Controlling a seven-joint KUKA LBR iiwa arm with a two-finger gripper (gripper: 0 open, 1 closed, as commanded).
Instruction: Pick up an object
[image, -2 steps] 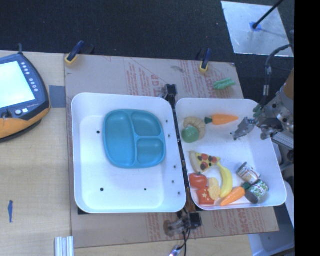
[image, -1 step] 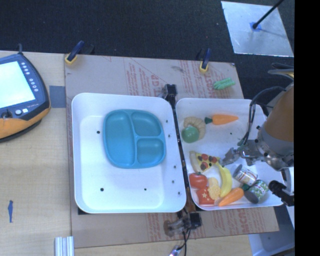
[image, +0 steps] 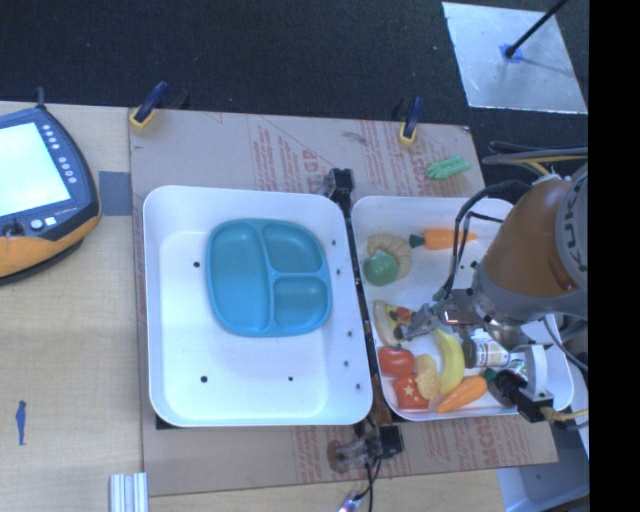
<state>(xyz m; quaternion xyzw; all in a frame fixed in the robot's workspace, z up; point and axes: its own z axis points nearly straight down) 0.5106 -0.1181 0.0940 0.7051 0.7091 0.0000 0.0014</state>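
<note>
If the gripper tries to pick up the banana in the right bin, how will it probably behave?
The banana looks glossy and smooth, like toy plastic, so it is probably stiff, light and a little slippery. Its curved shape may let it twist or rock under a pinch. It lies packed against the carrot and other toy food, so pushing it would likely shift those too.

Grey arm, orange band, black cables

Blue divided plate in left bin; teach pendant far left on counter; green scrap beyond right bin.
</note>
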